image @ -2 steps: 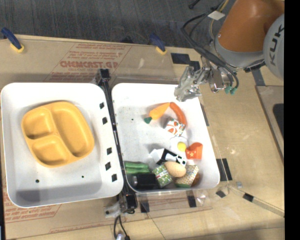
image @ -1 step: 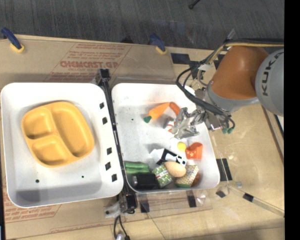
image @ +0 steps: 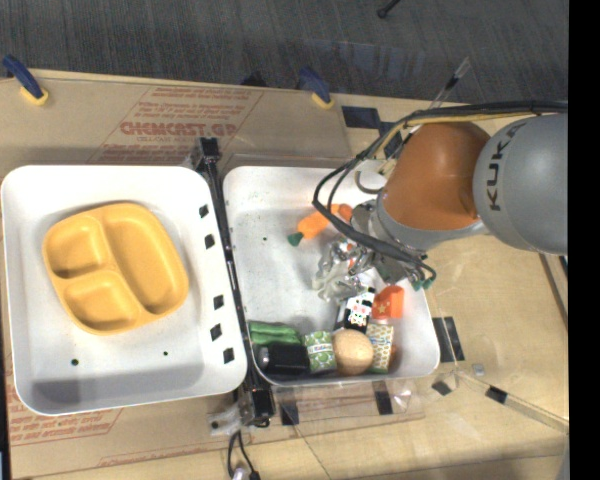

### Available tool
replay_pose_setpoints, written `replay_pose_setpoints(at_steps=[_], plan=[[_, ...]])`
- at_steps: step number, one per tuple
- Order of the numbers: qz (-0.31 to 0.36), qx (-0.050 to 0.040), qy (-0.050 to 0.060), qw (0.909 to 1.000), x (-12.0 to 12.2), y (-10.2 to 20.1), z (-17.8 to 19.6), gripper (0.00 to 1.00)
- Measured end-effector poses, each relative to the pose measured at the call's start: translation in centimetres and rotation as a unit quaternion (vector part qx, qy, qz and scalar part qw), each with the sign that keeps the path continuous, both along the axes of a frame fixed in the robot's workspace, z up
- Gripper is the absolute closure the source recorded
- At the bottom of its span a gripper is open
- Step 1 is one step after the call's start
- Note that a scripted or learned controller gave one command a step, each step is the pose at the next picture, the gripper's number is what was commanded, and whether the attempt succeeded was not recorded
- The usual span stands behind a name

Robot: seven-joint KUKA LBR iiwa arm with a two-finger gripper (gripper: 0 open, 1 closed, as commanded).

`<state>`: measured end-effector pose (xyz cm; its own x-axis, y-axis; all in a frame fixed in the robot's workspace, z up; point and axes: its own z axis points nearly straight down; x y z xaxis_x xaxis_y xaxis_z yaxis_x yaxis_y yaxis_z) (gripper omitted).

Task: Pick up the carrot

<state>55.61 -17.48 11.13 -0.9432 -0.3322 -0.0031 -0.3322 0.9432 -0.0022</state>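
The carrot (image: 322,222) is a small orange piece with a green end, lying in the upper middle of the right bin (image: 270,268). Part of it is hidden behind black cables and the arm. My gripper (image: 337,266) hangs over the bin's middle, just below and to the right of the carrot, with its metal parts pointing down toward the bin floor. The orange wrist band (image: 435,178) covers the bin's upper right.
Along the right bin's front edge lie a green packet (image: 274,333), a dark box (image: 280,358), a tan egg-shaped item (image: 353,351), and a red-capped bottle (image: 384,318). A yellow divided plate (image: 115,265) sits in the left bin (image: 40,368).
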Motion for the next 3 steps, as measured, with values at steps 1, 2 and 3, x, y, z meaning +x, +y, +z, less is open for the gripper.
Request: replay_pose_setpoints(at_steps=[1, 2, 3], plan=[[0.0, 0.0006, 0.001, 1.0, 0.0, 0.1, -0.1, 0.0], [-0.08, 0.0012, 0.0, 0.9968, 9.6, -0.4, -1.8, 0.0], [-0.078, 0.0007, -0.002, 0.997, 9.8, -0.3, -0.5, 1.0]])
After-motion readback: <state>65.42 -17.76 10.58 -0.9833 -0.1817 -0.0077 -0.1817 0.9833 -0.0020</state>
